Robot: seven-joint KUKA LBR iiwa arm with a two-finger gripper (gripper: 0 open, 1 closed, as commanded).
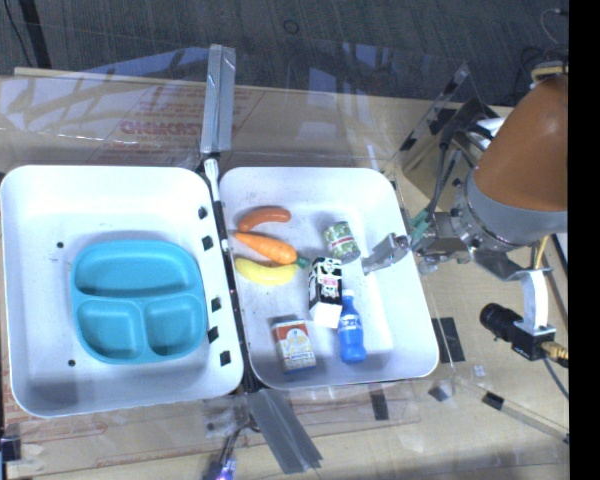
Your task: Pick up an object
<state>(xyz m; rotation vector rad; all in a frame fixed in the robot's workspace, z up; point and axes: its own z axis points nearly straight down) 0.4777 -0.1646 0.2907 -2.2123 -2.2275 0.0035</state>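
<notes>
Beside my tool (387, 253): green can (341, 240), just left
Below-left of my tool: blue bottle (351, 332)
My tool's opening: cannot tell

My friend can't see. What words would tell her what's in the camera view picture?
A robot hand reaches in from the right over a white bin holding a sausage, a carrot, a banana, a small can, a milk carton, a blue bottle and a small box. The bin beside it holds a blue divided tray.
</notes>
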